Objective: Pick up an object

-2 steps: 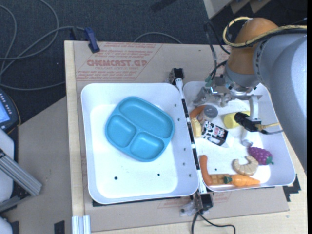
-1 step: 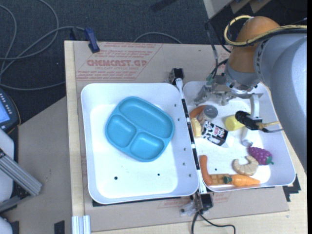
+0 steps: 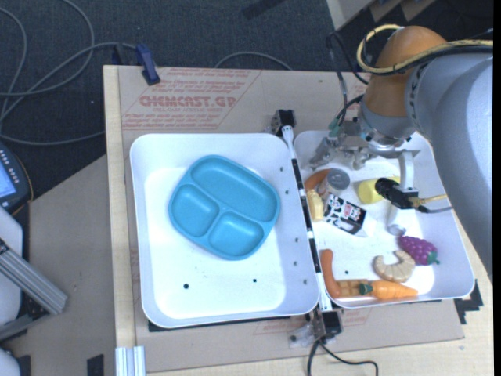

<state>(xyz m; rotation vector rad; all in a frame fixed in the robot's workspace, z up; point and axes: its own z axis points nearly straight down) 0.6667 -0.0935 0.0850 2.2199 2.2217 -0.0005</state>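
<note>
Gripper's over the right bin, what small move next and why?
Probably lower a little: the gripper hangs over the right bin's far end, just above the grey disc and yellow block, with nothing seen in it.

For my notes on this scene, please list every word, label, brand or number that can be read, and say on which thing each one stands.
"CHEMCAST GP": large red print on the brown sheet under the bins, behind the left bin.
Smaller red lines above and below that brand: too blurred to read.
White marks on the small black and white packet in the right bin: too small to read.
</note>
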